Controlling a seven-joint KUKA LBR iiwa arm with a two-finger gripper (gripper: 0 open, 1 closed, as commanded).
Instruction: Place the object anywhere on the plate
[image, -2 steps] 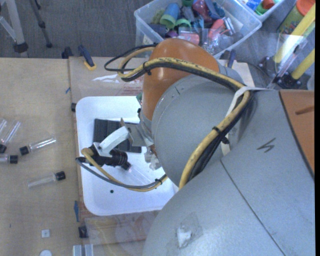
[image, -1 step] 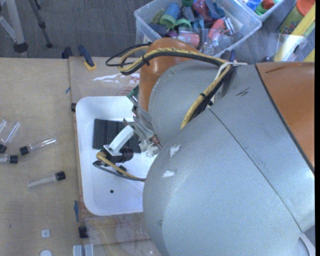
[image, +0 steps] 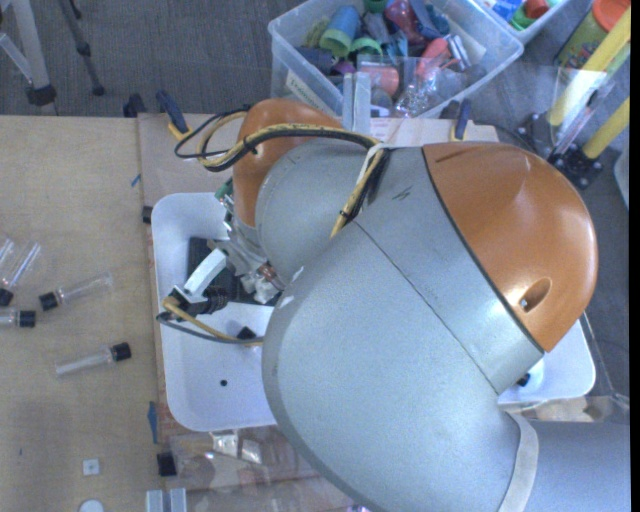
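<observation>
My grey and orange arm (image: 420, 300) reaches in from the right and covers most of both bins. Its wrist points down into the left white bin (image: 190, 395), and the gripper (image: 232, 288) sits low over that bin's upper left part. A small dark thing (image: 244, 331) lies on the bin floor just below the gripper, beside the yellow cable; its shape is too small to tell. A tiny dark spot (image: 222, 381) marks the bin floor lower down.
Only a corner of the right white bin (image: 572, 372) shows past the arm. A clear tub of coloured items (image: 400, 50) stands behind the bins. Several clear vials with black caps (image: 92, 358) lie on the wooden bench to the left.
</observation>
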